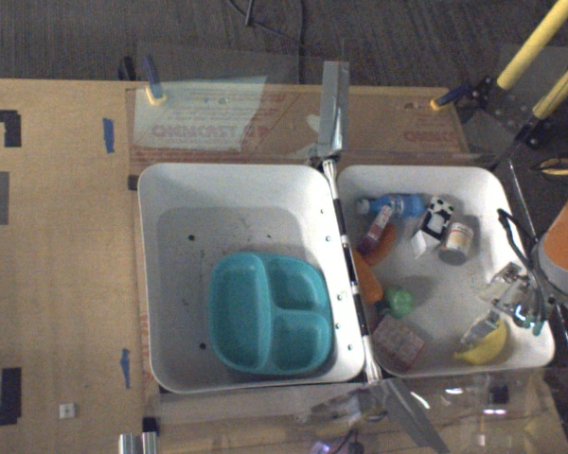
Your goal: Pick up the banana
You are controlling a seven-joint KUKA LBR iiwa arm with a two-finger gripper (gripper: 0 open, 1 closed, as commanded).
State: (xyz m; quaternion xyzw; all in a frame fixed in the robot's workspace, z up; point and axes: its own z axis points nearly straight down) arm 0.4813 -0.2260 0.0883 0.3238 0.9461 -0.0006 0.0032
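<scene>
The banana [488, 346] is lying in the near right corner of the right bin [497, 189], directly under the fingers [483, 330]. The fingers seem to be touching its top, but whether they are apart or clamped cannot be told. To the fingers' left a green ball [399, 301] is sitting; further left, the left bin [170, 206] is holding a teal plate [270, 315]
</scene>
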